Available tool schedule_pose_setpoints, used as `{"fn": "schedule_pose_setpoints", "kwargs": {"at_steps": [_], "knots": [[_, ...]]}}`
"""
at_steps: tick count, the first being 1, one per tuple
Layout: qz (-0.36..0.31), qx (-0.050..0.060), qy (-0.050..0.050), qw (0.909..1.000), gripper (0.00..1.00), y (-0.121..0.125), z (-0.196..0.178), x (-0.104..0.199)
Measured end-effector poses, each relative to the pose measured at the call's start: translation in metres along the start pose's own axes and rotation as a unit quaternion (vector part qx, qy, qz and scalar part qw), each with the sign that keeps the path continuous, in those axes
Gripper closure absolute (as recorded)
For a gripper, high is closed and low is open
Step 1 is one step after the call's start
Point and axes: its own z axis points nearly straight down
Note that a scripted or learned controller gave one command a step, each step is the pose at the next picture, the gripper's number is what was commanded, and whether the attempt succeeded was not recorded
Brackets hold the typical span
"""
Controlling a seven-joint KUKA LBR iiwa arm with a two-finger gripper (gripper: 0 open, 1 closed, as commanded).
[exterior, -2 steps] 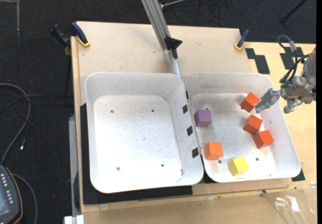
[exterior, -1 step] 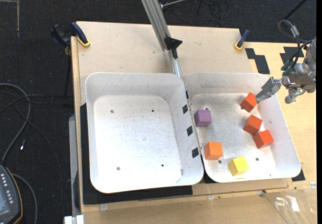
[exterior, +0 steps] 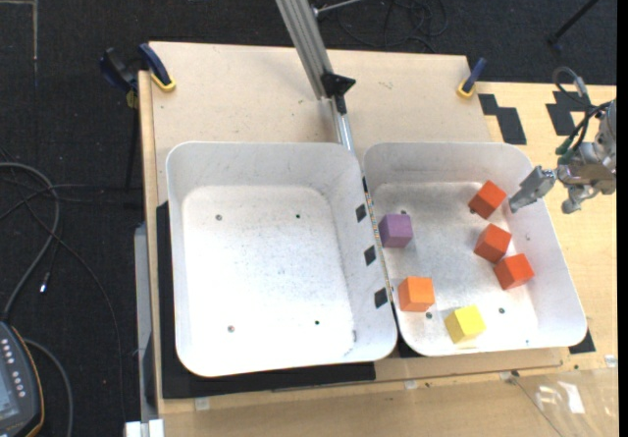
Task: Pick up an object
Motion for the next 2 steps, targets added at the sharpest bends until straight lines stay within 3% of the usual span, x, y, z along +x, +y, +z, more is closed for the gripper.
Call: {"fn": "schedule_pose_setpoints", "kwargs": {"at_steps": [1, 2], "knots": [[-0.005, -0.002, 0.0, 1.0, 0.0, 0.081, 0.126, -0.002], [-0.002, -0.001, 0.002, 1.0, 0.0, 0.039, 0.164, -0.003]]}}
